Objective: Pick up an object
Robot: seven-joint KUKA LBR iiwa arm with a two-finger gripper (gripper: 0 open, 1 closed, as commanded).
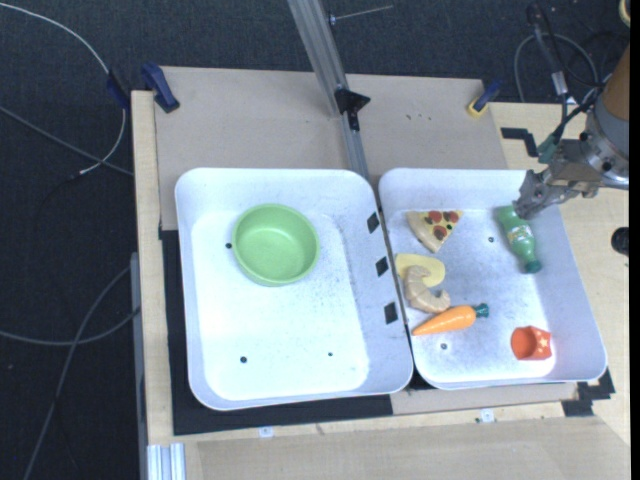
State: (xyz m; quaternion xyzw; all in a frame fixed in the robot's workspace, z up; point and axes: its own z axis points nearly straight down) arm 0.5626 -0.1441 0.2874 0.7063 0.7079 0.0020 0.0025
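Note:
In the right bin (pixel 583 303) lie a green bottle (pixel 520 240), a pizza slice (pixel 437 227), a cream curved piece (pixel 421 277), an orange carrot (pixel 446 319) and a small red-orange object (pixel 531 343). My gripper (pixel 531 197) reaches in from the right and hangs over the bin's far right corner. It sits right at the far end of the green bottle. Whether it touches the bottle is unclear from this angle. The bottle lies flat on the bin floor.
The left bin (pixel 205 203) holds a green bowl (pixel 276 244) near its far left. A metal pole (pixel 318 38) slants down to the gap between the bins. Clamps (pixel 158 87) and cables sit at the bench's far corners.

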